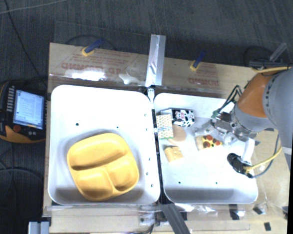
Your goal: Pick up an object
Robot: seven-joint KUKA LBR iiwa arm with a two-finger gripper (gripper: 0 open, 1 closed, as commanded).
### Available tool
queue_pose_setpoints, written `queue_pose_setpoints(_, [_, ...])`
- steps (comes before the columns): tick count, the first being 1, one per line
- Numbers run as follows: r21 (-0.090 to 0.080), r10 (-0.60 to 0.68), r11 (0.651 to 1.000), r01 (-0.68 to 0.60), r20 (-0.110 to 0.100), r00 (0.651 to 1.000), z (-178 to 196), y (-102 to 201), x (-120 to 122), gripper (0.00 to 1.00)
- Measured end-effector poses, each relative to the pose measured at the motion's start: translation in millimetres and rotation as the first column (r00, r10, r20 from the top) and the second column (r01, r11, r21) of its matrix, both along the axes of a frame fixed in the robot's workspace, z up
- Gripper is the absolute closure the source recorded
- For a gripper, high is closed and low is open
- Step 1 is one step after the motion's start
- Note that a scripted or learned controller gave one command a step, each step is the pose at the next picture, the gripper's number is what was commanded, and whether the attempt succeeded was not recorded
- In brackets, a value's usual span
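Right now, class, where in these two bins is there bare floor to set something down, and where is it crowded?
Free: the right bin along its near edge, below the cheese block; the left bin along its far edge, above the yellow tray. Crowded: the right bin's far left corner, and around the claw.

A robotics lab: a plywood bench (pixel 229 75) stands on dark carpet (pixel 22 40) with loose cables. Two white bins (pixel 59 148) sit clamped side by side, a teach pendant (pixel 21 113) lies at nine o'clock, and an industrial arm (pixel 272 105) enters at three o'clock.
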State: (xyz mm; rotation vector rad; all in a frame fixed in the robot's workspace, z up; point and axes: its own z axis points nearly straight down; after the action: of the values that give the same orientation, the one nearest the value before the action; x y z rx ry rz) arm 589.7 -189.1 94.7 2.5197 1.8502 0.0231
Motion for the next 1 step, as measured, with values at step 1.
queue_pose_setpoints(1, [0.0, 0.005, 1.0, -0.005, 0.006, 1.0, 12.8, 2.2, 3.1, 1.0])
